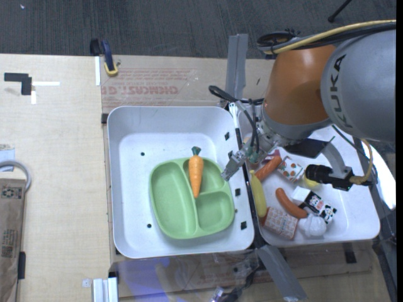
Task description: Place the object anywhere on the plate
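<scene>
You see the grey arm [352, 74] with its glossy orange band entering from the right and covering the far part of the right bin [359, 228]. Its gripper [242, 159] hangs over the wall between the two bins, just right of the plate; you cannot tell how its fingertips are set, since the wrist hides them.

The left bin [126, 187] is a shallow, smooth white tray with rounded corners. In it lies the green plate [170, 206], an oval of matte plastic divided into three compartments.

The carrot [196, 172], a tapered orange toy with a small green top, lies on the plate along the ridge between the compartments, its top pointing to the far side and reaching past the rim. It is apart from the gripper.

In the right bin you find a crowd of small toys: a yellow banana [257, 195] against the left wall, two red sausages [291, 203], a brown textured block [281, 223], a black-and-white cow figure [318, 206] and a white rounded piece [313, 226]. These lie close together, several touching.
</scene>
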`<control>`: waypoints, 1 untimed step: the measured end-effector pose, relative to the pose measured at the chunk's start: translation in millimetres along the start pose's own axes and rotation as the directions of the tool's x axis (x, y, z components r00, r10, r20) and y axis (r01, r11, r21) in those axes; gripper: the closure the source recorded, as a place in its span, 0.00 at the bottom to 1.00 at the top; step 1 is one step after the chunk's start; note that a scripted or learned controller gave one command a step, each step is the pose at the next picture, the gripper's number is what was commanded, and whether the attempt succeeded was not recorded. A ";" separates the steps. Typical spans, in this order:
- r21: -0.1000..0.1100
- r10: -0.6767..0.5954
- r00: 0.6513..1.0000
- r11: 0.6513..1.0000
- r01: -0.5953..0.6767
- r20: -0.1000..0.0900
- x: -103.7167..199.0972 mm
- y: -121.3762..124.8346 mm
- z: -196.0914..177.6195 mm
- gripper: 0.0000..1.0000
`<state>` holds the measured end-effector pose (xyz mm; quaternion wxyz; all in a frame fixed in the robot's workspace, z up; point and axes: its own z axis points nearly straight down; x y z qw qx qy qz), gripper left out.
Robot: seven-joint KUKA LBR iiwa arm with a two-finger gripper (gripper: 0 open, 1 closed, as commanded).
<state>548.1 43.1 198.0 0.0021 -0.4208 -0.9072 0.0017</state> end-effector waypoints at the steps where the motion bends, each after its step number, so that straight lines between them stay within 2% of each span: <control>1: 0.000 0.034 0.999 0.999 -0.034 0.002 25.7 49.1 -128.4 0.00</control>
